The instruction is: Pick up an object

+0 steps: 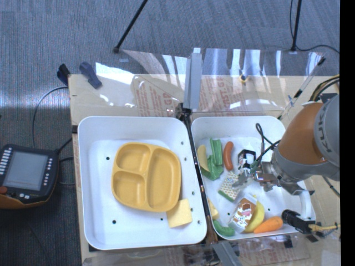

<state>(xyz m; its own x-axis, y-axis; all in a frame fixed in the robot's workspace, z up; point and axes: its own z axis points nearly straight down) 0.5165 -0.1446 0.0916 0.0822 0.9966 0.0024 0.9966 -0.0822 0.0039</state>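
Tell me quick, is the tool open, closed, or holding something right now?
Tool: cannot be told; it hangs low over the right white bin, among the toy foods.

Grey ribbed carpet (72, 21) covers the floor across the top and left of the frame. Two thin dark stand legs (133, 18) (297, 16) slant down onto it near the upper middle and upper right. At the left edge a handheld control pendant (25, 175) with a pale screen lies on the carpet, its black cable (47, 101) looping up toward the bench. The bench (119, 96) has a light wooden top. Along its far side a clear plastic sheet (255, 65) catches bright reflections of light.
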